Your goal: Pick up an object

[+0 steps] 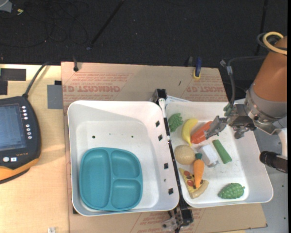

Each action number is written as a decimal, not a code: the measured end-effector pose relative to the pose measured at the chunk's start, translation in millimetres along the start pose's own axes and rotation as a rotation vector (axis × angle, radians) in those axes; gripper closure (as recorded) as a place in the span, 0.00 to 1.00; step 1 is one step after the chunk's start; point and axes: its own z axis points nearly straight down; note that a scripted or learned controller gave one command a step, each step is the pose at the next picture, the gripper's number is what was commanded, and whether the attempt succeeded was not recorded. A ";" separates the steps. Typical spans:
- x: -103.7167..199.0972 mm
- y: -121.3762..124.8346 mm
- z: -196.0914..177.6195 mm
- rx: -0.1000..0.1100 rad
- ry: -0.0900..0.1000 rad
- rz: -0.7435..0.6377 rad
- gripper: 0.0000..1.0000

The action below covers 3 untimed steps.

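Claw point(218, 125) state unclear, w/ tip at glossy red-orange pepper point(201, 132) beside curved yellow banana point(188, 129).

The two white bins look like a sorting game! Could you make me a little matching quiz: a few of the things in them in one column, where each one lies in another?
Things:
1. teal divided plate
2. banana
3. bumpy green fruit
4. carrot

Places:
A. right bin, near right corner
B. left bin
C. right bin, far part, beside the small green leafy piece
D. right bin, near part, just below the round tan potato

Pairs: 1-B, 2-C, 3-A, 4-D
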 end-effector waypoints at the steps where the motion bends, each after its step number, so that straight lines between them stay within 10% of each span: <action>1: -16.7 -55.5 117.2 0.015 0.003 0.004 0.00; 2: -13.2 12.1 193.2 -0.009 -0.005 0.001 0.00; 3: 16.7 -40.4 193.2 -0.001 0.000 0.004 0.00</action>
